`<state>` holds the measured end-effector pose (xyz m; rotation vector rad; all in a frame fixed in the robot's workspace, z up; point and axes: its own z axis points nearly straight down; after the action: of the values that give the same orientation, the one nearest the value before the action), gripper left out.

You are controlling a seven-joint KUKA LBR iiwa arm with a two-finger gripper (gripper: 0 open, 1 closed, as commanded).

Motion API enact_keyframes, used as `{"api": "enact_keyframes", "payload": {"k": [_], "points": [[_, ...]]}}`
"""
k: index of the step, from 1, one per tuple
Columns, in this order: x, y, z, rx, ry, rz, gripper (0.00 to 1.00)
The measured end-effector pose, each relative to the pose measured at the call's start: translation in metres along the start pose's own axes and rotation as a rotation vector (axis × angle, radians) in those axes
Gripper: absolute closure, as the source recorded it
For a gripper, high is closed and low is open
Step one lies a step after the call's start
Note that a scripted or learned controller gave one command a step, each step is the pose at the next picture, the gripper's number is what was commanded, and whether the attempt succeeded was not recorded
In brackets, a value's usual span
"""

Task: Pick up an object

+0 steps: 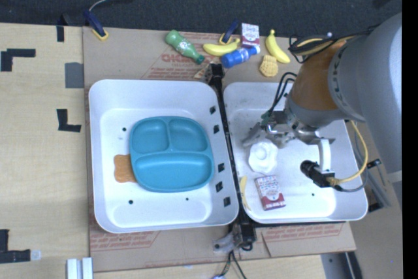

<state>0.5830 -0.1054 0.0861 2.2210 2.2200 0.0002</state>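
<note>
Reaching into the right-hand shallow white bin (339, 206) from the right, the grey arm with the orange band (320, 85) places its two-finger gripper (266, 134) directly above the small white rounded object (262, 156), which lies near the middle of that bin. Whether the pincer is spread or pressed together cannot be told from this slanted view, and nothing is visibly pinched. A small red-and-white carton (268, 192) lies flat just below the white object, near the bin's front wall. The left-hand white bin (104, 101) holds a blue sectioned plastic plate (172, 153) with an orange-brown flat piece (122, 168) tucked at its left edge. Probable failure causes: the white object looks rounded and smooth, so a descent that is off-centre could push it aside rather than capture it; the nearby carton could be nudged or caught instead. Verify alignment over the object before closing.
</note>
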Motion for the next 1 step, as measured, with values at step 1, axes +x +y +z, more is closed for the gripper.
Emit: {"api": "enact_keyframes", "payload": {"k": [1], "points": [[-0.0007,0.0004,-0.0096,-0.002,-0.002,0.000,1.00]]}}
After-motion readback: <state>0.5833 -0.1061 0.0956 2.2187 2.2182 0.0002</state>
